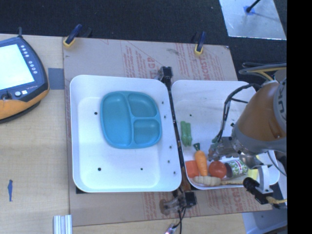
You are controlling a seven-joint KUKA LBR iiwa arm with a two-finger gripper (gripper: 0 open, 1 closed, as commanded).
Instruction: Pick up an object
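The right bin holds several toy foods near its front edge: a green piece, a carrot, a red tomato, an orange-red piece, a pale long piece and a small bottle. My gripper hangs low over the front right of this bin, just above the tomato and beside the carrot. The arm's orange band hides the bin's right side.
The left bin bears a blue divided plate. A teach pendant lies on the bench at far left. Clamps pin the cardboard at the back. A black divider runs between the bins.
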